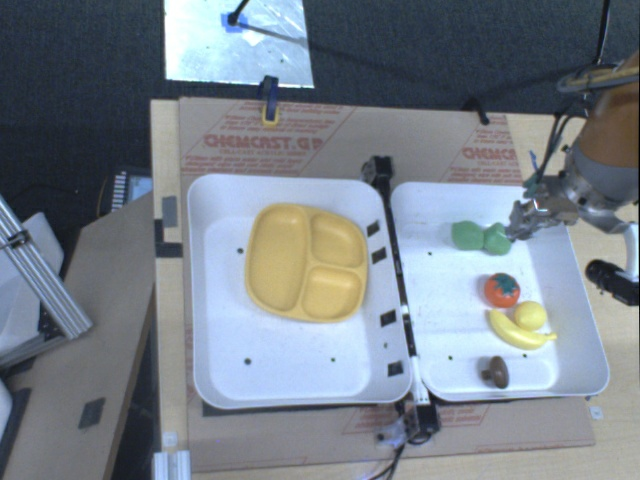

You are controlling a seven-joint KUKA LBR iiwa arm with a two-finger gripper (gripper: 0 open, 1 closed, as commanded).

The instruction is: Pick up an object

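One green toy (480, 236) touching claw (521, 224) tip, right bin (575, 268); claw state unclear.

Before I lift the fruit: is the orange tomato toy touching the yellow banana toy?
Apart. The camera view shows white bin floor between the orange tomato toy and the yellow banana toy.

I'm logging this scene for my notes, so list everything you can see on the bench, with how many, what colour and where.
shallow white plastic bins: two, white, side by side on the bench
yellow three-compartment plastic tray: one, yellow, middle of the left bin
green soft toy-like lump: one, green, upper part of the right bin, next to the hand
red-orange tomato-like toy: one, red-orange with green top, right bin, below the green lump
yellow banana-shaped toy: one, yellow, right bin, just below the tomato
small brown lump: one, brown, right bin near its front edge
hand: one, grey, at the green lump's right end
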